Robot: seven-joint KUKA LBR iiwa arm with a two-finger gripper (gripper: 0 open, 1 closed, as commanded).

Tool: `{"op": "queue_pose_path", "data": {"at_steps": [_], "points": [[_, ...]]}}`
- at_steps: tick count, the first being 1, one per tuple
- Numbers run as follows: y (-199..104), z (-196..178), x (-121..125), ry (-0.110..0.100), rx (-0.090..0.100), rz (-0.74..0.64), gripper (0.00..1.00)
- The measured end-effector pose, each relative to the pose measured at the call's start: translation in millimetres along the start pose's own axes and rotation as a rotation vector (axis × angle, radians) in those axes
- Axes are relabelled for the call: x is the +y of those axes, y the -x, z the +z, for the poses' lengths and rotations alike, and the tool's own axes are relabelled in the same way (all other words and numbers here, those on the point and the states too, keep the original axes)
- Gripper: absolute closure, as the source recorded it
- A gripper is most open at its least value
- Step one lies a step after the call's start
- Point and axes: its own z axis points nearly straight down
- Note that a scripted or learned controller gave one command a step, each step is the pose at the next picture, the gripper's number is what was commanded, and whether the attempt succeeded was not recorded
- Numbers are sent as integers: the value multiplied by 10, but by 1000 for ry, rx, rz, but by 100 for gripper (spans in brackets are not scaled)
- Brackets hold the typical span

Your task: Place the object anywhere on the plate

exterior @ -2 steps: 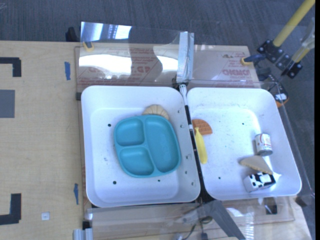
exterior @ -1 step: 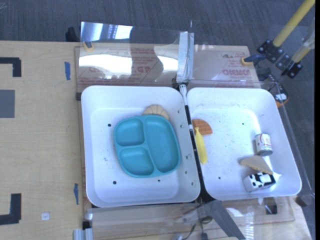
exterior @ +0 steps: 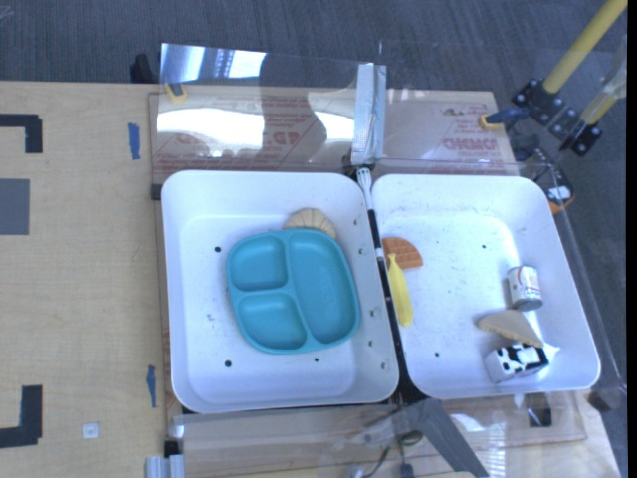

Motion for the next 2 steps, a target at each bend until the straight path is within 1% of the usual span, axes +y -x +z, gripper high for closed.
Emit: {"op": "queue_pose_path", "data": {"at_steps": [1, 2], "points": [[0, 0, 0, 0, 0, 0, 100], [1, -10, -81, 0, 0, 1, 100]]}}
